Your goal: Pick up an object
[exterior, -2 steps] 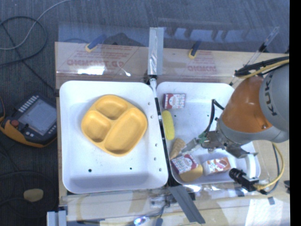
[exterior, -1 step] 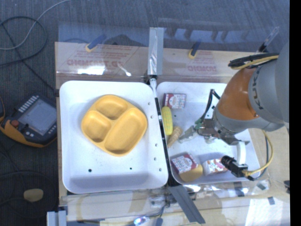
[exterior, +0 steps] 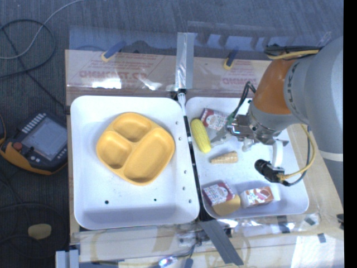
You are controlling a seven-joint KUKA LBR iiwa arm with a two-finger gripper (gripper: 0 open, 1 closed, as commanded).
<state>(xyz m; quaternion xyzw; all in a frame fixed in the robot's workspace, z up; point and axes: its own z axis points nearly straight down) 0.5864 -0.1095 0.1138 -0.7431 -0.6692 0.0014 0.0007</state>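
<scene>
Grey gripper (exterior: 241, 132), finger spread impossible to tell, hung near corn (exterior: 200, 135) and cone (exterior: 224, 158); crowding risked a glancing, failed grasp.

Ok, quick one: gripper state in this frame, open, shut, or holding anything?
Gripper: cannot be told; it sits low in the right bin, beside the red-and-white packet and the corn cob.

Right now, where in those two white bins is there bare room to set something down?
Left bin: bare floor rings the yellow divided plate, widest along the near edge. Right bin: crowded by corn cob, cone, packets and gripper.
</scene>
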